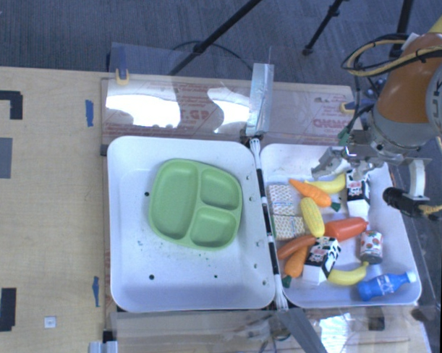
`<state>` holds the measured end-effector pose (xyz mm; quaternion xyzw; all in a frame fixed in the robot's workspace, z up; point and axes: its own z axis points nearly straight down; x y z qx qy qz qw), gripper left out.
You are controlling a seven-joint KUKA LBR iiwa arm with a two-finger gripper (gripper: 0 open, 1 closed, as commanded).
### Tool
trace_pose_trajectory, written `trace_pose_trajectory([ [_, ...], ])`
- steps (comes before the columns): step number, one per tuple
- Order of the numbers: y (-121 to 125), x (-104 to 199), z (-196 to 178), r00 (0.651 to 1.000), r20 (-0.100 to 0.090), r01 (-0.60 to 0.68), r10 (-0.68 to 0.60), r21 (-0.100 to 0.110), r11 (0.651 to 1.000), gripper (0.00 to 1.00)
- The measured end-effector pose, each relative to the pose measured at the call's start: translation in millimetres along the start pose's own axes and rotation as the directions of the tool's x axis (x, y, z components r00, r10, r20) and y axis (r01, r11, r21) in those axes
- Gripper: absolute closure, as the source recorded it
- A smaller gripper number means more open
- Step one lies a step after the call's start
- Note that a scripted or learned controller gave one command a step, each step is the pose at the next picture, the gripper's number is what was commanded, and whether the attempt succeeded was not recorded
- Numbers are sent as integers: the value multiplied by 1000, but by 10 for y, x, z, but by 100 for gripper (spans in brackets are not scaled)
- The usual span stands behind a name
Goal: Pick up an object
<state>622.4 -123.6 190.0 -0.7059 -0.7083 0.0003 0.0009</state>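
Observation:
My gripper [342, 168] hangs over the back of the right bin [401, 236], its fingers spread open with nothing between them. Just below it lie a yellow banana [333, 185] and an orange carrot [308, 190]. A small black-and-white carton [356, 190] stands beside them under the right finger. Further forward sit a corn cob [312, 216], a red pepper [346, 229], a small can [370, 246], a second carton [323, 252], another banana [348, 275] and a blue bottle [384, 284].
The left bin [124, 263] holds a green divided plate [196, 204]. Two waffle pieces [283, 209] lie against the right bin's left wall, with a red sausage [294, 246] and another carrot [296, 263] in front of them. A clear panel [260, 101] rises behind the bins.

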Motion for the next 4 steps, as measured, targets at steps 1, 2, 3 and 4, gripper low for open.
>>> trace_pose_trajectory([
  [1,-23,289,813,975,1,223,-223,-2,975,0],
  [2,-33,-75,1037,972,1,234,-234,-2,972,0],
  [3,-39,-78,939,973,0,232,-232,-1,973,100],
  [4,437,512,42,991,2,133,-133,-4,991,100],
])
